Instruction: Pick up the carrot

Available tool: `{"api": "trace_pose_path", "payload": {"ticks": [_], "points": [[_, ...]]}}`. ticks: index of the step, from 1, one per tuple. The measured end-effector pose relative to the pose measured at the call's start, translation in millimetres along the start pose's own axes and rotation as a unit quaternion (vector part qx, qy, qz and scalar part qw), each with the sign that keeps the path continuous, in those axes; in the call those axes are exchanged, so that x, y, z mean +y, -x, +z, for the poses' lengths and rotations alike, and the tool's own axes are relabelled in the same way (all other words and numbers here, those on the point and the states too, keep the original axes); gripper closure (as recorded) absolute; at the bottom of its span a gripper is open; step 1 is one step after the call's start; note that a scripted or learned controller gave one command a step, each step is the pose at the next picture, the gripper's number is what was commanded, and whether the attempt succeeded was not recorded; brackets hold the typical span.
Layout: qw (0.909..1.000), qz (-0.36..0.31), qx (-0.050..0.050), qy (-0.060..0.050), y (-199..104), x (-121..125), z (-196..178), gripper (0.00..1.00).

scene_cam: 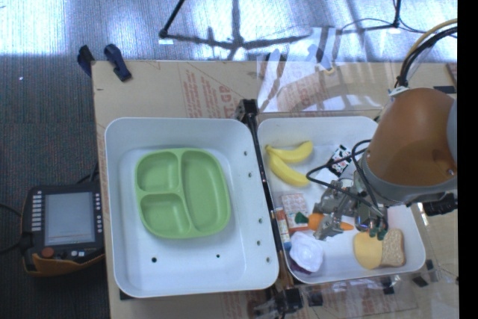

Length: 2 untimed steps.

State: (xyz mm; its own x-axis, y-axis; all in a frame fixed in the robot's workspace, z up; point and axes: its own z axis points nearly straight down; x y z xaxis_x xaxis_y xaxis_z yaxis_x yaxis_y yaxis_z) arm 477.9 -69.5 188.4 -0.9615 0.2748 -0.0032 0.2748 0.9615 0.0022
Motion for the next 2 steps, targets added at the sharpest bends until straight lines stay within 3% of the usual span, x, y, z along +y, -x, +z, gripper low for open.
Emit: {"api": "trace_pose_path", "payload": {"ticks": [2], "points": [[0.9947, 0.103, 0.003, -0.001, -44, 146, 3, 1.0]]}}
